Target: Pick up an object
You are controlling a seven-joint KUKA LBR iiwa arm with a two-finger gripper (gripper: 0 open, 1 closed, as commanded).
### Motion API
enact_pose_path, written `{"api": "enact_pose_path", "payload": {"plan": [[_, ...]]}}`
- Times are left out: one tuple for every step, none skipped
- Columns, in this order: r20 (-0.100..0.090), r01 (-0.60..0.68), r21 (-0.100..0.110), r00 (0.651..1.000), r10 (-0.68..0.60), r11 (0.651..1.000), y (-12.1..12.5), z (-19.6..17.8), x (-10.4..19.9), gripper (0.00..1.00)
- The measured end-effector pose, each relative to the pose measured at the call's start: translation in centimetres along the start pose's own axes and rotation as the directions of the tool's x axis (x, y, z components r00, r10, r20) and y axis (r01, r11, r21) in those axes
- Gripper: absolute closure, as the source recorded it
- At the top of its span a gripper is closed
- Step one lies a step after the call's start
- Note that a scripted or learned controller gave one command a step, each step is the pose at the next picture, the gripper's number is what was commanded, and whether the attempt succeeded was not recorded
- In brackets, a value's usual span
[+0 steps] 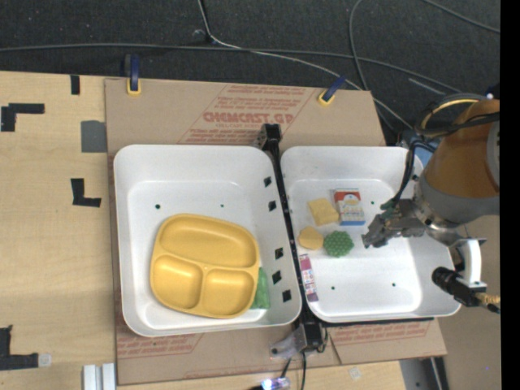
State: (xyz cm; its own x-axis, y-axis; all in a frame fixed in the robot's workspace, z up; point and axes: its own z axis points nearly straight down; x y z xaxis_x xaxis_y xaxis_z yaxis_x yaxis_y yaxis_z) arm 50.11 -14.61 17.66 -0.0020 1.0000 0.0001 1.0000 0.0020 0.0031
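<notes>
Bottom of frame, closest in: front rim of the right bin (382, 314), with a thin pink-and-white packet (306, 275) lying along its left wall. Left bin (130, 218) holds a yellow divided tray (203, 262) with a scrap of green (262, 291) tucked at its right edge.

Right bin contents, clustered left of centre:
- green ball (338, 243), knobbly surface
- yellow disc (310, 237), just beside the ball on its left
- yellow block (322, 211), above the disc
- small red-and-white box (349, 205), touching or nearly touching the block's right side

Gripper (379, 231) sits low over the right bin, just right of the ball, arm (455, 177) reaching in from the right. Fingers (374, 236) appear dark and bunched; whether they are spread or closed cannot be told from this angle. Nothing visible between them, so no object counts as held.

Judgement: approach stage, pick not yet made. Ball is the nearest candidate and stands a little apart from the others on its right side, so it looks the cleanest target.

To do it well:
- centre over the ball before descending, not off its right flank
- open wide enough to straddle it; round shape may roll if one finger lands first
- keep closing line clear of the disc on the left
- lift straight up, check the ball comes with the fingers
</notes>
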Motion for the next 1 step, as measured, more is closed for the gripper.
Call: {"api": "enact_pose_path", "payload": {"plan": [[0.001,0.0,0.0,1.0,0.0,1.0,0.28,-4.21,0.0,1.0]]}}
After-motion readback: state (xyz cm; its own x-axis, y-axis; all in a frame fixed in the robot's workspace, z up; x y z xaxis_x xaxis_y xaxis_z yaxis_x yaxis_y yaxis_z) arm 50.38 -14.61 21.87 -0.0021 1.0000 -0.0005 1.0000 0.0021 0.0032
